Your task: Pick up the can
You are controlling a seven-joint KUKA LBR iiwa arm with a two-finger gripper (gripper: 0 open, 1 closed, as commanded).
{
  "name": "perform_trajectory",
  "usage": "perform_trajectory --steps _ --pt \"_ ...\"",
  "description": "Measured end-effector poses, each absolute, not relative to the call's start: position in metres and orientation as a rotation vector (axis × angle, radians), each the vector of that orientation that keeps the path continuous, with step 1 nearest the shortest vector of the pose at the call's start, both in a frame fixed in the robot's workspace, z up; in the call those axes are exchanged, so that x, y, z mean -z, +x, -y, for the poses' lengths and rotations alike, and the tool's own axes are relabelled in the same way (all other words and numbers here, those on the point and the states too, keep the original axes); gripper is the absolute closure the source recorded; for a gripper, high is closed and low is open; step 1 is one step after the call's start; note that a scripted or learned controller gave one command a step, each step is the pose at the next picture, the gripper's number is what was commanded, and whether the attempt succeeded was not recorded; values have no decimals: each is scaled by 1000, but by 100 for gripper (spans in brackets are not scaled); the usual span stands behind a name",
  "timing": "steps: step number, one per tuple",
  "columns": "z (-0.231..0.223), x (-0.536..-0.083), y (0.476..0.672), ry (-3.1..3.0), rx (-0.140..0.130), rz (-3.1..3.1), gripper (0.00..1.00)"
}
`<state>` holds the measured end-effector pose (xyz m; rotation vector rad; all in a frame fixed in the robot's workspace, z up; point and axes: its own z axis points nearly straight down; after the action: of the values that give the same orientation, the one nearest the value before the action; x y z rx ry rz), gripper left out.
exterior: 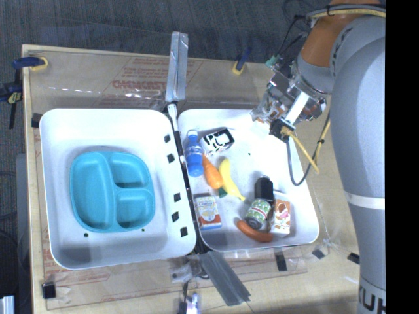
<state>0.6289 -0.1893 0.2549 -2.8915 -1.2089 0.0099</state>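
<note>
The can (259, 214) has a green label and a silver top. It stands in the near right part of the right bin (298, 175), between a dark bottle (264, 188) and a red sausage (254, 231). My gripper (271, 119) hangs over the far right corner of that bin, well behind the can and apart from it. Nothing shows in the gripper.
The right bin also holds a blue bottle (194, 152), a black-and-white card (219, 139), a carrot (211, 173), a banana (228, 178), a juice box (208, 212) and a small carton (281, 217). A blue divided plate (114, 190) lies in the left bin (55, 142).
</note>
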Motion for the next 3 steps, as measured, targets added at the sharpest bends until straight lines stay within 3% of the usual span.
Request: perform_trajectory --steps 1,2,3 --pt "200 -230 580 -2958 -12 1040 100" --pt "173 -126 589 -2824 -7 1367 100" --pt "189 -233 597 -2968 -7 1018 100"
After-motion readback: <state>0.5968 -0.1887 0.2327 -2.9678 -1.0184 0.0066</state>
